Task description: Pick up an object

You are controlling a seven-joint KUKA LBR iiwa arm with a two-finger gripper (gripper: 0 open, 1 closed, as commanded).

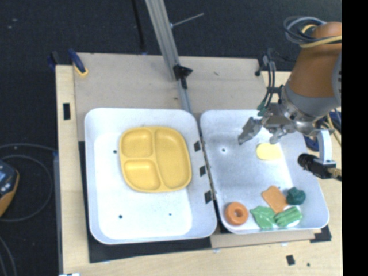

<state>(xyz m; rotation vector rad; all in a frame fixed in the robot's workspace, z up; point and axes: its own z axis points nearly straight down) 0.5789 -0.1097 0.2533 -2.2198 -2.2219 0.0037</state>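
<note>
Two spread fingers, nothing between them: gripper (263, 132) hovers over right bin (230, 171), pale yellow piece (268, 151) just beside; bare floor leftward.

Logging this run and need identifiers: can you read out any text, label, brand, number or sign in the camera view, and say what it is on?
None: no readable text anywhere in this view.
Yellow divided plate: plain, no marking.
Orange ring, orange block, green toys, pale yellow piece: plain.
Gripper and arm: no legible label.
Dark device at the left edge: too blurred to read.
</note>
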